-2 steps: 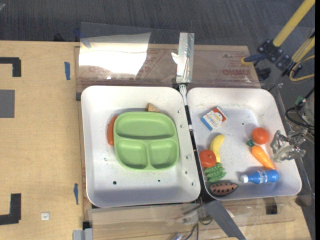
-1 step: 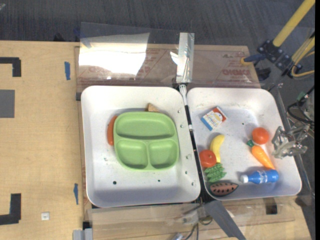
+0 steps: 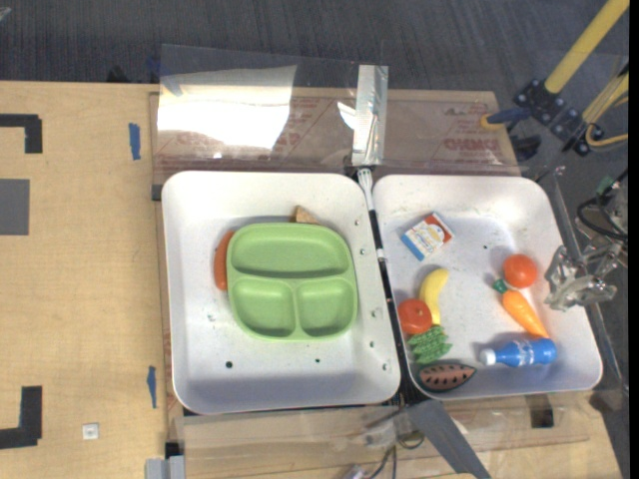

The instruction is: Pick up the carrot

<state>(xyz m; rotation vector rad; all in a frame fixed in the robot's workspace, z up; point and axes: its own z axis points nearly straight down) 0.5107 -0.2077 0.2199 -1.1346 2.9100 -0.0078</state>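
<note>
Nearest, a watermelon slice (image 3: pixel 446 375) lies at the right bin (image 3: pixel 479 200)'s front rim, a blue bottle (image 3: pixel 517 353) just beside it. The carrot (image 3: pixel 521 309) rests near the right wall, touching an orange tomato (image 3: pixel 519 270). The pincer (image 3: pixel 577 277) hovers over that rim; whether it is clenched, I cannot tell.

The carrot (image 3: pixel 523 310) lies in the right bin (image 3: pixel 469 190), just below an orange ball (image 3: pixel 520 270) and above a blue bottle (image 3: pixel 517 353). Left of the carrot sit a banana (image 3: pixel 433 290), a tomato (image 3: pixel 415 315) and a watermelon slice (image 3: pixel 446 375). The gripper (image 3: pixel 579 279) hangs just right of the carrot.
</note>
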